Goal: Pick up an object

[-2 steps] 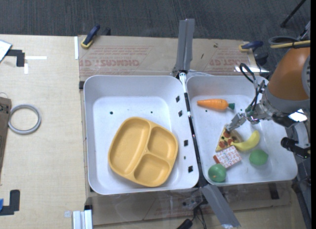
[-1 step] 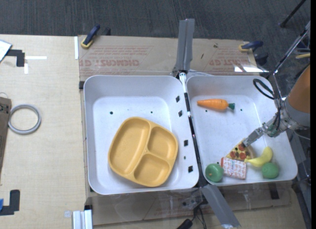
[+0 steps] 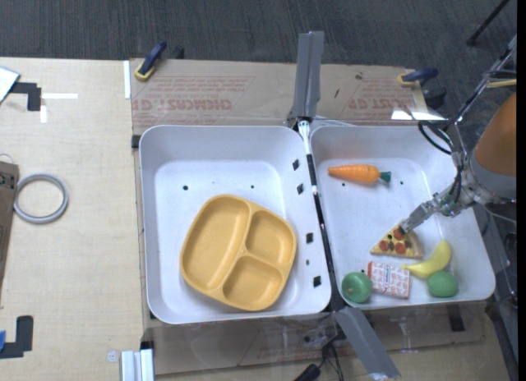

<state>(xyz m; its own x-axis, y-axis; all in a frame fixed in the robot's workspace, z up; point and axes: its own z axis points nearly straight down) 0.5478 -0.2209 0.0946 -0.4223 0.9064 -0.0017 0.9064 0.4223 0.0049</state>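
The pizza slice [image 3: 397, 244] lay in the right bin [image 3: 411, 158], its long axis running roughly left to right, with the banana [image 3: 431, 261] just beside it on the right and the small carton [image 3: 389, 280] just below. You would have found the gripper [image 3: 408, 222] directly above the slice's upper edge, slanting down from the right, so the slice sat just below and slightly left of the tip. Whether the jaws were spread or pressed together could not be told, since the tip was small and blurred against the bin floor, and contact with the slice was equally unclear.
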